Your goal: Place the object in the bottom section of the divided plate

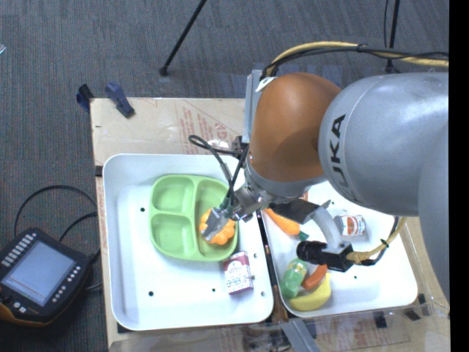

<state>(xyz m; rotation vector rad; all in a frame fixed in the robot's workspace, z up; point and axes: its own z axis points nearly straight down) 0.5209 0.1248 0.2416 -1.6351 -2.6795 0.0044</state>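
Although the end effector [217,226] sits low over the green divided plate [172,215], pressed against an orange object [228,231] at the plate's four o'clock section, I cannot tell its grip state, so release seems outstanding.

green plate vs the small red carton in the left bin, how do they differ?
The green plate is wide, flat and split into sections; the red carton is a small boxy pack. The plate sits mid-bin and carries an orange object in its right section, under the tool; the carton lies on the bin floor near the plate's lower right corner, carrying nothing. Both are in the left bin.
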